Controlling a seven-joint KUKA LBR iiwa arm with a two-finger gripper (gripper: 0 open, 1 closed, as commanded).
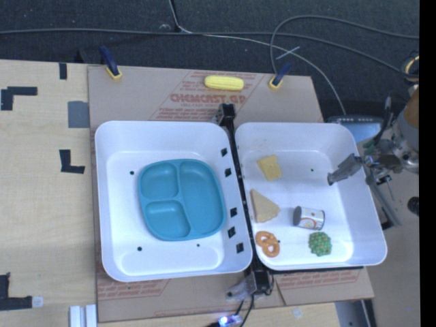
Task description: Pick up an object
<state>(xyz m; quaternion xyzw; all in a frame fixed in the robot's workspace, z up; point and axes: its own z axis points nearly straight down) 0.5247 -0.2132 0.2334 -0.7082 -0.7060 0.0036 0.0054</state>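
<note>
A blue divided plate [181, 199] lies in the left bin [109, 182], far to the left of the small can [308, 217] that serves here as landmark. In the right bin [354, 182], a pretzel [267, 243] lies left of and below the can, a pale wedge of sandwich [263, 206] just to its left, a yellow block [270, 167] up and left. A green broccoli piece [320, 243] sits just below the can. The gripper [338, 175] hangs above and right of the can, near the bin's right wall; whether it is open or closed cannot be told, and nothing shows in it. Judging by this, no object is picked yet: approach, grasp and lift all remain.
</note>
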